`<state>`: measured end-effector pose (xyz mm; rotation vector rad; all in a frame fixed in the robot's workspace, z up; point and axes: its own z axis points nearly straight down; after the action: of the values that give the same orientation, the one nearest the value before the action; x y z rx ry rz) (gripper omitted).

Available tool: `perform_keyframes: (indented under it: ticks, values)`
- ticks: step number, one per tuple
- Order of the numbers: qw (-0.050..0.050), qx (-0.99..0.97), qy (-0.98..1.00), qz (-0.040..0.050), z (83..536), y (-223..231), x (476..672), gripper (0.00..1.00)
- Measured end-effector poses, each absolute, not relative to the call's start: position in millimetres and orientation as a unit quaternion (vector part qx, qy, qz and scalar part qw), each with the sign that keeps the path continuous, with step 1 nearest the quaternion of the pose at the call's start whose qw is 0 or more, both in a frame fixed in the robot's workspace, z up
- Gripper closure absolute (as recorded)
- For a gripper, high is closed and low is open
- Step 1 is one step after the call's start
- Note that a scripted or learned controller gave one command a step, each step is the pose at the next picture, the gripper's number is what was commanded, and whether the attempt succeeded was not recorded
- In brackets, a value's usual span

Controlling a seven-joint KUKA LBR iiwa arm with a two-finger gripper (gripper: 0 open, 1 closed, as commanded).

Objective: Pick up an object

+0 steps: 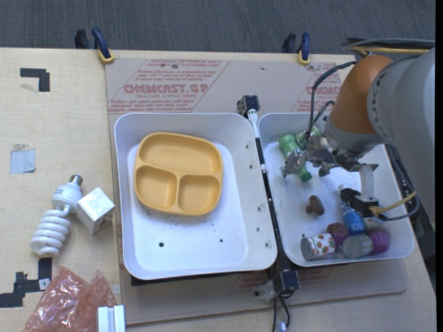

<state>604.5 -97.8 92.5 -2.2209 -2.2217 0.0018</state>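
My pincer (299,163) hangs low in the upper left part of the right bin (294,254), right at a green object (288,144) that lies against the bin's far-left area. From this slant I cannot tell whether the pincer is open or closed, nor whether the green object sits inside it or just beside it, since my own wrist covers much of the spot.

The task names no particular thing, so any of the bin's contents would do. Besides the green one there is a small brown lump (315,205) near the middle, and along the near edge a patterned can (318,246), a grey round piece (357,246), a blue piece (353,221) and a purple piece (378,239), packed touching one another.

My main worry is a miss. The green object looks small and is close to the bin wall (261,159), so I could pinch only its edge and squirt it sideways, or push it against the wall instead of capturing it. If I rise without a firm hold, I probably come up with nothing. A second risk is the cable (394,208) trailing across the bin near the blue piece; it could drag through the cluster and scatter it. The left bin (138,254), with its yellow divided plate (178,173), lies well apart and seems safe.
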Motion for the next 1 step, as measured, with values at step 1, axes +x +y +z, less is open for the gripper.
perform_keyframes:
  ticks: [1]
  values:
    - [-0.001,-0.706,-0.708,0.0007,102.5,-98.0,605.0,1.0]
